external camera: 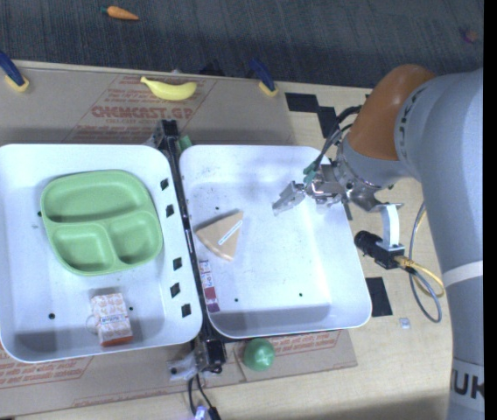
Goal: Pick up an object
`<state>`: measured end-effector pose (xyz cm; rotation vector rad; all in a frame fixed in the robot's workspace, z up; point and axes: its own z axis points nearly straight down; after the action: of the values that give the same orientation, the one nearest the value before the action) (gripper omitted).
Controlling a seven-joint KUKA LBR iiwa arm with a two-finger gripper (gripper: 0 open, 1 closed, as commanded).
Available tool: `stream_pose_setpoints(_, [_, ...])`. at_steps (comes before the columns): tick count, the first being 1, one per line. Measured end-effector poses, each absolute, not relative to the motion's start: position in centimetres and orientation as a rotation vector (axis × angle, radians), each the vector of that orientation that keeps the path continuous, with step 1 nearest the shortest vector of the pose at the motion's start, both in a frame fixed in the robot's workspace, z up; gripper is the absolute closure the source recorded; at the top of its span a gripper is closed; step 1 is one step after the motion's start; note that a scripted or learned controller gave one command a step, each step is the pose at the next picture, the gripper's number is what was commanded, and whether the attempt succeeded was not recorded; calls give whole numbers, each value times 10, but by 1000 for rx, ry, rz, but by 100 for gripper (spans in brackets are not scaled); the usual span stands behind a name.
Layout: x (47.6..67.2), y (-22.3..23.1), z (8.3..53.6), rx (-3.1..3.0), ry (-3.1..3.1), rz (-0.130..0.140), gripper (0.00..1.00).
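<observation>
Camera view: green ball (pixel 259 353) sat on bench below the 2 bins. Sandwich wedge (pixel 220 235) lay in right bin (pixel 318 296), well apart from gripper (pixel 289 198), up-left of bin centre; jaw state could not be told. Banana (pixel 170 87) lay farthest.

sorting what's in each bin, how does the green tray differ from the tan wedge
The green tray lies in the left bin; the tan wedge lies in the right bin, nearer the gripper. The green tray is much bigger than the tan wedge. The tray is rounded with three compartments; the wedge is a solid triangular piece. Both lie flat on a bin floor, untouched by the gripper.
</observation>
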<state>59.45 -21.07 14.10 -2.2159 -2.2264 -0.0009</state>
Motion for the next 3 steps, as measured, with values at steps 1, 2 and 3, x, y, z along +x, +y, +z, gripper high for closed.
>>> stream_pose_setpoints(1, [657,-156,134,-2213,-2226,-2,0])
stream_pose_setpoints(2, [657,-194,153,-2217,-2225,0,0])
stream_pose_setpoints(3, [562,-211,120,-2213,-2224,6,0])
